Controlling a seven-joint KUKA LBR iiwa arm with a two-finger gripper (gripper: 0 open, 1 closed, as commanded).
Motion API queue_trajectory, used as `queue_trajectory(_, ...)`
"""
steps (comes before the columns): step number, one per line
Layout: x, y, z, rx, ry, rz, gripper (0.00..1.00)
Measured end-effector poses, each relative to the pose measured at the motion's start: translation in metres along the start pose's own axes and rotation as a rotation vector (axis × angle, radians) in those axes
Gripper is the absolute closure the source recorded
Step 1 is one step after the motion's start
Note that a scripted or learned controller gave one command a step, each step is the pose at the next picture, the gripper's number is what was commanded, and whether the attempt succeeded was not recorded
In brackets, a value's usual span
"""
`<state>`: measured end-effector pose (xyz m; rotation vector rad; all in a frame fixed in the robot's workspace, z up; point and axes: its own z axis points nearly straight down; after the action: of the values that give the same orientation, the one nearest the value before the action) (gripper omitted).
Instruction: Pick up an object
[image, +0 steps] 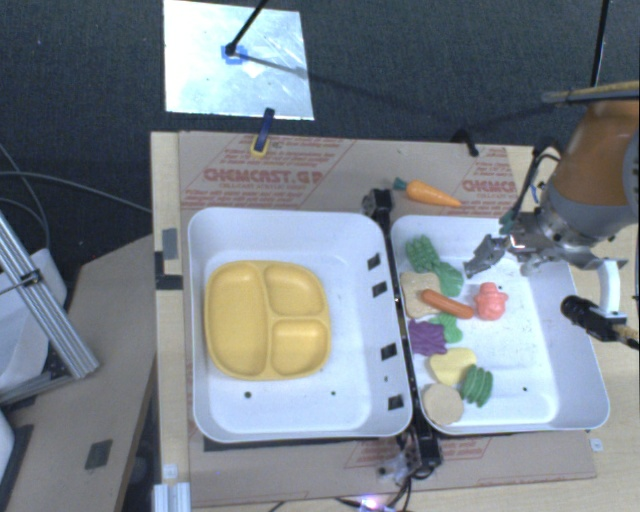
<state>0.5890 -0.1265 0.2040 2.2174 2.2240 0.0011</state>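
The right bin holds several toy foods: a green piece, a tan slice with an orange stick across it, a pink lump, purple grapes, a yellow piece, a dark green piece and a tan disc. My gripper hangs over the bin's far part, just above and behind the pink lump. It is open, with nothing between its fingers.
The left bin holds a yellow divided plate. A toy carrot lies on the cardboard behind the right bin. A small blue and yellow tool lies farther back. The arm's black fitting overhangs the right bin's edge.
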Motion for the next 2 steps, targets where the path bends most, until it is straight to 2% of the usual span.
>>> queue_trajectory(1,0.002,-0.059,0.125,0.007,0.002,0.005,0.0)
queue_trajectory(2,0.038,-0.103,0.12,0.002,0.003,0.002,0.0)
